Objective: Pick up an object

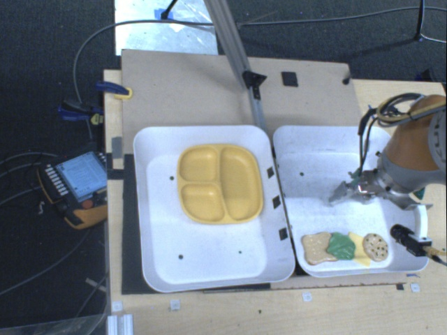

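In the right bin point(314, 152), near its front edge, lie a tan bread slice point(316, 248), a green leafy piece point(341, 246), a yellow slice point(358, 246) and a round speckled cookie point(376, 246), packed side by side. My gripper point(343, 193) hangs above the bin's middle right, a short way behind these items and apart from them. Nothing shows between its fingers.
A yellow three-compartment plate point(219, 183) rests in the left bin point(157, 257). A grey pole point(230, 40) slants over the back of the bench. Cables loop at the arm's wrist point(380, 114). A handheld device point(75, 183) lies on the floor at the left.
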Robot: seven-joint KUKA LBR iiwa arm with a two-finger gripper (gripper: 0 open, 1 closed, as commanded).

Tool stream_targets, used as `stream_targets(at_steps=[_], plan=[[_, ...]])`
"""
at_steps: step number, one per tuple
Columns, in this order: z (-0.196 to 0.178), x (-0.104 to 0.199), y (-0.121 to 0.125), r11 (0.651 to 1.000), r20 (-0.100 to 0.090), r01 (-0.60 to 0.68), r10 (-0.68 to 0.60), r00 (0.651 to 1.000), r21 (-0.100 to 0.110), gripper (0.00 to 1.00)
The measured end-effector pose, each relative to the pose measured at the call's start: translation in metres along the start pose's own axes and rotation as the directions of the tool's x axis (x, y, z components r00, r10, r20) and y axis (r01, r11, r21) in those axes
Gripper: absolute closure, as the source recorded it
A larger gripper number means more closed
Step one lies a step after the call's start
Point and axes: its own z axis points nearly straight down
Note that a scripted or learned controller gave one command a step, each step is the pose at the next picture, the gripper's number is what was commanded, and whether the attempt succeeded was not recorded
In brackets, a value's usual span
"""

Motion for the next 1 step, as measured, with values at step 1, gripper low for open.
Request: stream_targets(at_steps=[1], plan=[[-0.0128, -0.0012, 0.0025, 1.000, 0.005, 0.000, 0.000, 1.000, -0.010, 1.00]])
